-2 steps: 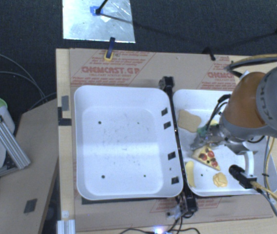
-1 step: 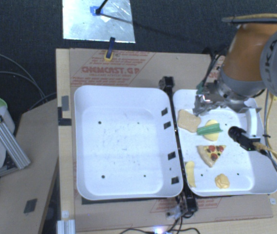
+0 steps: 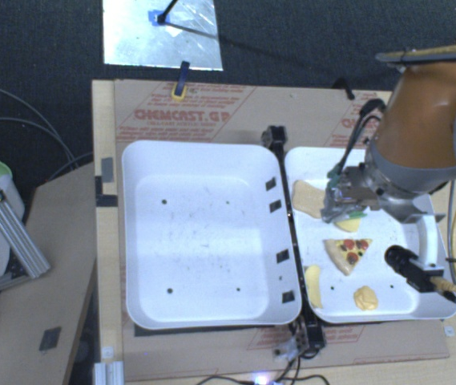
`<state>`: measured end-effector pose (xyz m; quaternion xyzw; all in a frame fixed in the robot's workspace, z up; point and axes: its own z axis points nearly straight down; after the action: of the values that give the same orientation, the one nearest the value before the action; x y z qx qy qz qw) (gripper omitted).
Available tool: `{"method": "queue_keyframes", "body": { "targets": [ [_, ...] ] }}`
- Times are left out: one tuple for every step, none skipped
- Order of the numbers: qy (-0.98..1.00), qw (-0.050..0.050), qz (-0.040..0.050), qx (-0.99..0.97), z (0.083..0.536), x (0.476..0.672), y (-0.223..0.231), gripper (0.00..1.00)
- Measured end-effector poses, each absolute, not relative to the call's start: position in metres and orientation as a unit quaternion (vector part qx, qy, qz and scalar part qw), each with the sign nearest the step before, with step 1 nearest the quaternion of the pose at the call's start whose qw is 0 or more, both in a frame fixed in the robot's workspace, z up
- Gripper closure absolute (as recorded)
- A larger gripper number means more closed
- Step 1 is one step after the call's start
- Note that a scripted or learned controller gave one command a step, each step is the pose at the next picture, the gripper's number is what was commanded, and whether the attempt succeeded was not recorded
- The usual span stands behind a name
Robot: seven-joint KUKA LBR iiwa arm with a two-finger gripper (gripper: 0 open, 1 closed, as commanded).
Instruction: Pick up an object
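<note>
The right bin (image 3: 388,310) holds several toy foods. A pizza slice (image 3: 348,253) lies in its middle, a pale yellow strip (image 3: 313,285) rests by its left wall, and a small yellow lump (image 3: 365,297) sits near the front edge. A tan wedge (image 3: 308,199) lies at the back left. My gripper (image 3: 342,208) hangs low over the bin between the tan wedge and the pizza slice, above a small green and yellow piece (image 3: 353,220) that it partly hides. The fingers are too small and dark to make out.
The left bin (image 3: 203,239) stands beside the right one, with a black clip rail (image 3: 284,223) between them. The arm's orange and grey body (image 3: 432,127) overhangs the right bin's back right. A black cylinder (image 3: 408,267) juts out over the bin's right side.
</note>
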<state>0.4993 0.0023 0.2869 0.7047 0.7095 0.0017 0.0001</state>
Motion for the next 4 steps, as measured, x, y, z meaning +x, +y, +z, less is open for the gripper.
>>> {"method": "queue_keyframes", "body": {
  "targets": [
    [0.709,0.005,0.007,0.705,0.413,0.488,0.012,1.0],
    [0.707,-0.004,-0.0046,0.707,0.231,0.485,0.007,1.0],
    [0.71,0.002,0.0036,0.704,0.316,0.487,0.069,1.0],
    [0.708,0.005,0.0059,0.706,0.427,0.488,0.048,1.0]
  ]
}}
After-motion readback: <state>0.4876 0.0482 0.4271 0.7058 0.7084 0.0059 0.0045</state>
